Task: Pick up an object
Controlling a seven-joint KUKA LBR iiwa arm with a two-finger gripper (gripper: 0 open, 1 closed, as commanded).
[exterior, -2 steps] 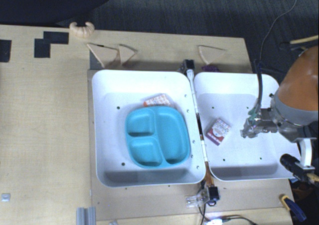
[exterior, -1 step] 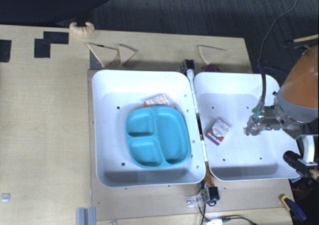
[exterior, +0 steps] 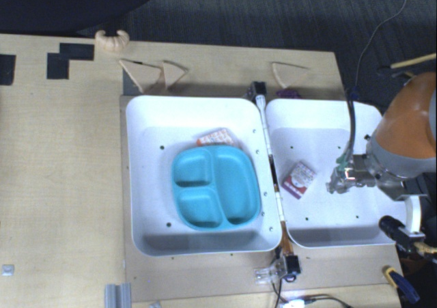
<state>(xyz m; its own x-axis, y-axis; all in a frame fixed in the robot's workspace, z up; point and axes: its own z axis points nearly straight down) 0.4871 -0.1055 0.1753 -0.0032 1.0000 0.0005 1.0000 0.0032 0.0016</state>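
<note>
I am seeing the end effector [exterior: 339, 180] hovering in the right bin [exterior: 321, 119], its grip unreadable, just right of the small packet [exterior: 299, 178] lying unlifted, so the pick is remaining undone.

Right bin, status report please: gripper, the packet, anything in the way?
Gripper low over right bin, nothing seen held. Small packet lies apart, beside it. Nothing between them.
</note>
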